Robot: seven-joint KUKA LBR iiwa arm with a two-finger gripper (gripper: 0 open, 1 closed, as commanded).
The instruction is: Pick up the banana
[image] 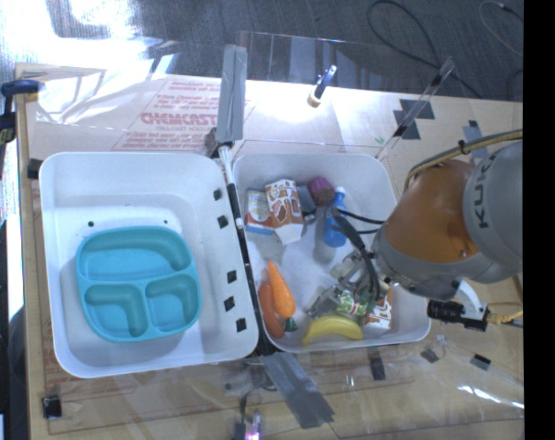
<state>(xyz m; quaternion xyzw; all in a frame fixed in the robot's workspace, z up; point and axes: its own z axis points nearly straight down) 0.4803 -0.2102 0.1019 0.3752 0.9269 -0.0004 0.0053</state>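
Your banana (pixel 333 329) lies flat in the right bin (pixel 387 183), at its near edge, close against the front wall. Just to its left an orange carrot (pixel 277 299) stands along the bin's left wall, its green tip nearly touching the banana's end. Right behind the banana sits a small printed packet (pixel 358 303), and there the hand (pixel 347 285) hovers low among the clutter; you cannot tell from this view whether it is released or clenched, and nothing shows between its tips. The arm (pixel 442 223) covers the bin's right side, its orange band over the right rim. Farther back you have a carton (pixel 279 207), a purple thing (pixel 321 189) and a blue bottle (pixel 333 229), leaving a patch of bare white floor in the middle of the bin. The left bin (pixel 66 177) holds a blue tray (pixel 137 281) with open floor around it, most of it toward the back. The bench (pixel 442 117) behind the bins lies in bright glare.
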